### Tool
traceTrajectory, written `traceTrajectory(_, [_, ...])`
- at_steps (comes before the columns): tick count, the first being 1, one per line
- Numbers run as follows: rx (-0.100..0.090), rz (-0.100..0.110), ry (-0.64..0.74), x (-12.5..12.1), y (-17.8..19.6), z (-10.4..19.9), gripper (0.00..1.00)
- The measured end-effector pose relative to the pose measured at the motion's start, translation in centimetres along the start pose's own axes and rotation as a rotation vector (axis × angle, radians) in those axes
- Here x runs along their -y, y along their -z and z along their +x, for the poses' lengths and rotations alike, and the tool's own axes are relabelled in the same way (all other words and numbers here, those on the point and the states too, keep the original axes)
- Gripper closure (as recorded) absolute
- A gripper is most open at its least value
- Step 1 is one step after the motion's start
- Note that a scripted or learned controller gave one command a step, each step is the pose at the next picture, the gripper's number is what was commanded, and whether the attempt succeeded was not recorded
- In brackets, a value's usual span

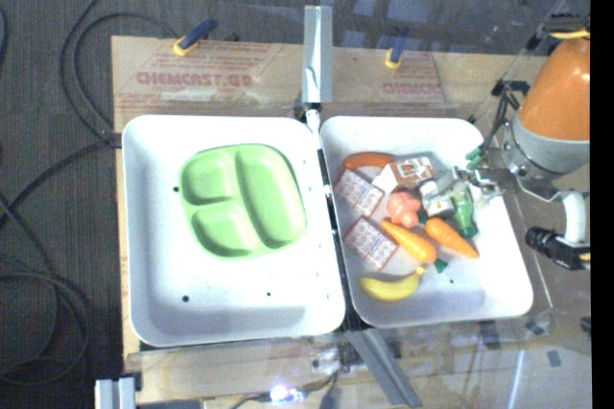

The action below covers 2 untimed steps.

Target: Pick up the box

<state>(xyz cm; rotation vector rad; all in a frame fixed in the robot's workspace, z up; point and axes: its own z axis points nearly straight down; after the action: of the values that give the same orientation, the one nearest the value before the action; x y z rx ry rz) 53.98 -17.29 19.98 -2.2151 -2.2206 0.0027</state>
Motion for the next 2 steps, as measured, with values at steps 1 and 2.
traceTrajectory(1, [0.001,0.0,0.084,1.5,-4.6,1.9,0.0])
traceTrajectory(2, [0.004,-0.001,-0.075,-4.5,0.8,-3.2,0.0])
